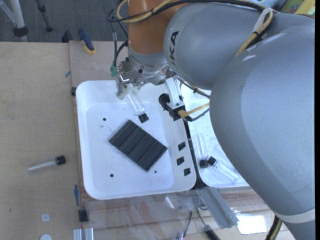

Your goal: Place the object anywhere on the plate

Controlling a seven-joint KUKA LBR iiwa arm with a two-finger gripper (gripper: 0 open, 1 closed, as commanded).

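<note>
Here the claw (pixel 131 96) seemingly grips a clear tube (pixel 136 105) above the ridged plate (pixel 138 145)

Big grey KUKA arm (pixel 260 109), smooth rounded casing, black "KA" lettering visible. Orange band (pixel 147 19) above wrist. Black + yellow cables (pixel 200 1) run along the casing. Silver wrist block w/ small green part; clear, black-tipped fingers (pixel 136 104).
</note>
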